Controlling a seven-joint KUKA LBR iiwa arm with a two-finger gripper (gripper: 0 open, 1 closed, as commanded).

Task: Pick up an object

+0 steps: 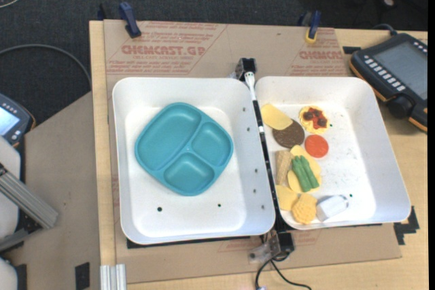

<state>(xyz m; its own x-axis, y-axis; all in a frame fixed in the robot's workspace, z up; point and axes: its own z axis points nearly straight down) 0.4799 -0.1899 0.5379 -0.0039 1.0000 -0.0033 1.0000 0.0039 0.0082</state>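
A teal divided plate lies in the left white bin. The right white bin holds several small toy foods bunched along its left side: a yellow slice, a brown disc, a small pizza piece, a red round, a green ridged piece, a tan stick, yellow waffle-like pieces and a grey-white block.
A black handheld pendant lies at the bench's right edge. Blue clamps hold the cardboard sheet at the back. A metal bar and a device sit off the bench at left. The right half of the right bin is bare.
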